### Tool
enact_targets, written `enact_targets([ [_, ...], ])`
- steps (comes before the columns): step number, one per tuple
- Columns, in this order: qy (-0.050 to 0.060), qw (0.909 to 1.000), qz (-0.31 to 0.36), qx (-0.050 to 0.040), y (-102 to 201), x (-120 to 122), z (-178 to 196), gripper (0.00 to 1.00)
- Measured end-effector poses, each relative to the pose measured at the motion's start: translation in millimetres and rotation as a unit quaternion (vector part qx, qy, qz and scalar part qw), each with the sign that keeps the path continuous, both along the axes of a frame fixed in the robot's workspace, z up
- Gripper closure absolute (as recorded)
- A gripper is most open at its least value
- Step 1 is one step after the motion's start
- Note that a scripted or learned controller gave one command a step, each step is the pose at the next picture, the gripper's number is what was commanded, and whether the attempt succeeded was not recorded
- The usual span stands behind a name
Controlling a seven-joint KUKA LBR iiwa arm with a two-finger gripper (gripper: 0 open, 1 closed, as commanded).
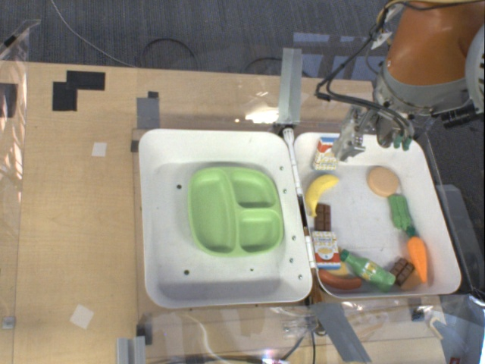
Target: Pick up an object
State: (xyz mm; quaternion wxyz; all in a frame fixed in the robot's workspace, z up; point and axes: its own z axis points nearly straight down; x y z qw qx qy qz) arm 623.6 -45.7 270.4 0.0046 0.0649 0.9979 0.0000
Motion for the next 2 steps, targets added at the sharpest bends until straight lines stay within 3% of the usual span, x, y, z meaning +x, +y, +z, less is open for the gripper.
enact_targets([
  [1,-0.002,0.9993,-0.037,0.0020,56,27,44,1.00],
  [2,-0.003,0.9959,-0.091,0.0033,110,29,116,1.00],
])
